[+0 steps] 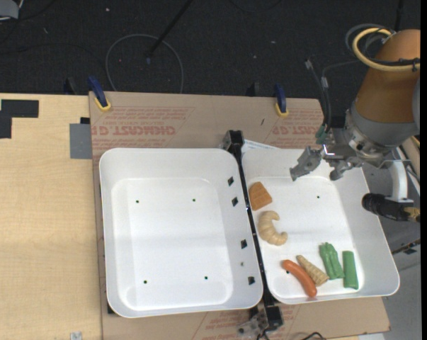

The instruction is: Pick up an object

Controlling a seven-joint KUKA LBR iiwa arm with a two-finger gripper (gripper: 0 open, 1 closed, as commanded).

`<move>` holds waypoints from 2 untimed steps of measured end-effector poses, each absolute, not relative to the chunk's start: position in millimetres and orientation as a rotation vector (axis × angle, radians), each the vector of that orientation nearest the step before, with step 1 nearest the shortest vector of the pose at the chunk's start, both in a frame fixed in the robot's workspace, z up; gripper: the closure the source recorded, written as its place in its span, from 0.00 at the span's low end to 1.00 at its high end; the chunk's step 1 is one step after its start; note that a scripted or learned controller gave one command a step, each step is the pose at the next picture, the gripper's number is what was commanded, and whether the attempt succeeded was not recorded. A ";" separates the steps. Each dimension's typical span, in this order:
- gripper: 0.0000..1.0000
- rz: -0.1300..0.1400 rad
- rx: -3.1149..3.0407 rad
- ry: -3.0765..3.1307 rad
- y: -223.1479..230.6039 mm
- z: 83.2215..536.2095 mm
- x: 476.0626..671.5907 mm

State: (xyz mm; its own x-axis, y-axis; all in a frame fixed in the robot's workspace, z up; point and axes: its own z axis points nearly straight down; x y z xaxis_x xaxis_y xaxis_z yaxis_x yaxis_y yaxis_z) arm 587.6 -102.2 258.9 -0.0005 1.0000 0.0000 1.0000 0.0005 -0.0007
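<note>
Inside right bin (372, 250): croissant (272, 227) | bread slice (260, 194) | sausage (299, 277)

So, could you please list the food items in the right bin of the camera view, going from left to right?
Orange slice → croissant → red sausage → tan piece → left green piece → right green piece.

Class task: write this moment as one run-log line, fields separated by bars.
gripper: open, holding nothing, over right bin far edge | items: croissant, sausage, two green pieces, all lying in bin | pick: not yet done
</note>
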 end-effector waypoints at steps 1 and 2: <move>0.00 0.006 -2.218 -2.219 -86.1 182.5 626.5; 0.00 0.001 -2.221 -2.220 -101.0 92.6 634.8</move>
